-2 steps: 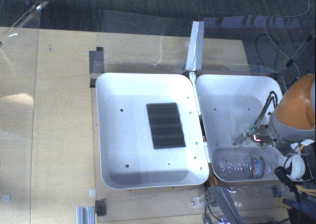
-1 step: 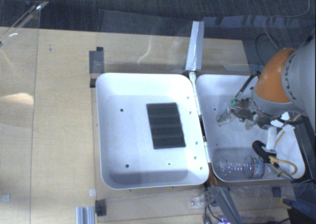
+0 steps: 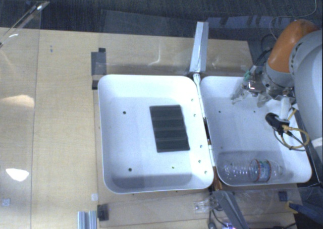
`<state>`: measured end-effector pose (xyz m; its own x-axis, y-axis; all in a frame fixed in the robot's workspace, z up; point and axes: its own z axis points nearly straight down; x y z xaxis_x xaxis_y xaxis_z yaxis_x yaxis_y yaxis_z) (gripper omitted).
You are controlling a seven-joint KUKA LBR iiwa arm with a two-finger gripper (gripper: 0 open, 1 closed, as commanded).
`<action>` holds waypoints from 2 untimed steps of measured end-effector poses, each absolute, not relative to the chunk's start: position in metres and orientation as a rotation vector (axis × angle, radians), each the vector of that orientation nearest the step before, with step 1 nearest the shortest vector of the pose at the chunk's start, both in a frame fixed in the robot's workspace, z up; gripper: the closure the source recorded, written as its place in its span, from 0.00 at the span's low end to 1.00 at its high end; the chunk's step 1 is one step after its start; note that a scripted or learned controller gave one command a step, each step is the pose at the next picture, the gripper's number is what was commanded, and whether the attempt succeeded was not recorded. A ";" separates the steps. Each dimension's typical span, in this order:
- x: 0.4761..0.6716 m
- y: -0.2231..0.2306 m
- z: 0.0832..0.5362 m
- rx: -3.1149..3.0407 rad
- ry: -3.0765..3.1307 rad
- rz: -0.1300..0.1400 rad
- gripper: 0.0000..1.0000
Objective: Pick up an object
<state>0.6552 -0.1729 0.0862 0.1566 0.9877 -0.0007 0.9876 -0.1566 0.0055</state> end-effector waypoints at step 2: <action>0.561 -0.169 0.089 2.499 1.890 0.012 0.00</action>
<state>0.5610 -0.1692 0.0886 0.2723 0.9622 0.0014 0.9621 -0.2723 0.0111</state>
